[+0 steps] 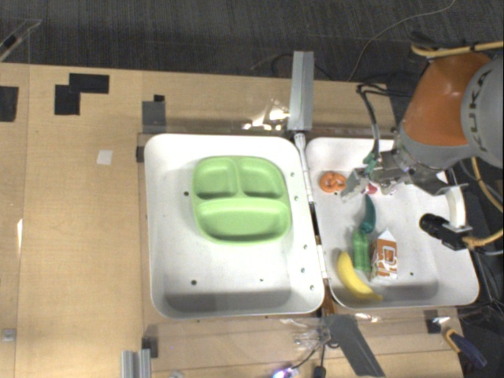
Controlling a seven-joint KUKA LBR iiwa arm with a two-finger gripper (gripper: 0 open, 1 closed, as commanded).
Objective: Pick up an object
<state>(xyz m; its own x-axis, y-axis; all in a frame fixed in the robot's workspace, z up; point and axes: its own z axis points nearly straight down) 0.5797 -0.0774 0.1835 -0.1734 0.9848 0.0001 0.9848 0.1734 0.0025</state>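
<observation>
Hovering over right bin (461,290), claw (375,176) near orange toy (331,181). Can't tell claw state (too small). Nothing picked yet. Banana (352,275), green bottle (363,239) wait in that bin.

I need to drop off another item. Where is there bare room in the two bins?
Left bin: bare floor all around the green tray, widest along the near wall. Right bin: crowded at its left, where orange piece, green bottle, banana and carton cluster under the pincer; a bare strip lies right of the carton.
</observation>
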